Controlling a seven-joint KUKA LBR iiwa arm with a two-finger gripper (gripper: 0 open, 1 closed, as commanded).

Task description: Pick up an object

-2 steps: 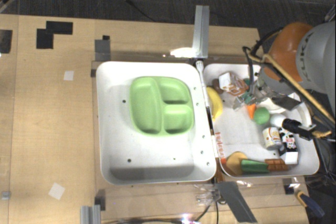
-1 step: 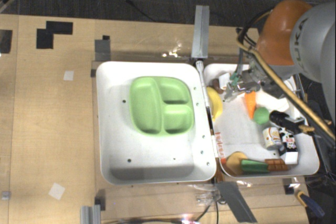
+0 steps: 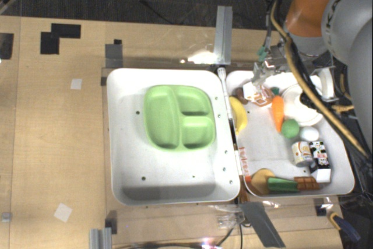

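The gripper (image 3: 260, 76) hangs at the right bin's (image 3: 344, 183) far-left corner, its state impossible to tell, beside the orange carrot (image 3: 278, 111), and could graze the neighbouring banana (image 3: 238, 114) or bin wall instead.

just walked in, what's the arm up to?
The arm reaches in from the right, its pincer down at the back left corner of the right bin, over a small white-and-red item. Nothing shows between its fingers, so no grasp yet. The banana, carrot, green ball and other toys lie loose in that bin. The left bin holds a green tray.
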